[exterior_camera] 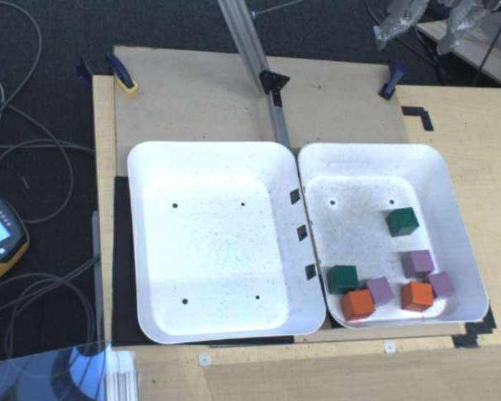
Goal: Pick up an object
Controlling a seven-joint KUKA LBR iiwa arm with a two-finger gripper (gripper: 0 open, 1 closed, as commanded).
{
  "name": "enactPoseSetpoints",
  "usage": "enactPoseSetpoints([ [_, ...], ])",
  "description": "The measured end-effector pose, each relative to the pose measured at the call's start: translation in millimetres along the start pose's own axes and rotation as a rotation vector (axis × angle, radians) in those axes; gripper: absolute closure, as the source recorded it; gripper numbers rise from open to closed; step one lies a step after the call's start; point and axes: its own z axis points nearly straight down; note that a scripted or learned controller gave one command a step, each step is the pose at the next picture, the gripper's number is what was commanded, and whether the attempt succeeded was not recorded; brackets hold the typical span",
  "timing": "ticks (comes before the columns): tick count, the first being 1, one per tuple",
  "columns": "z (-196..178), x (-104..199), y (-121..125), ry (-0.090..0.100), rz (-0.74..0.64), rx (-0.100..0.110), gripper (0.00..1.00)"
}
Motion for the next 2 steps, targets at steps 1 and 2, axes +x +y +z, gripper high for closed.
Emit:
enactPoseSetpoints([
  [1, 5.4, -29.4, 73.3, -0.002, 0.007, 0.006, 0.00],
  [2, 147.0, 41.7, 78.0, 0.001, -0.001, 0.019, 0.00],
])
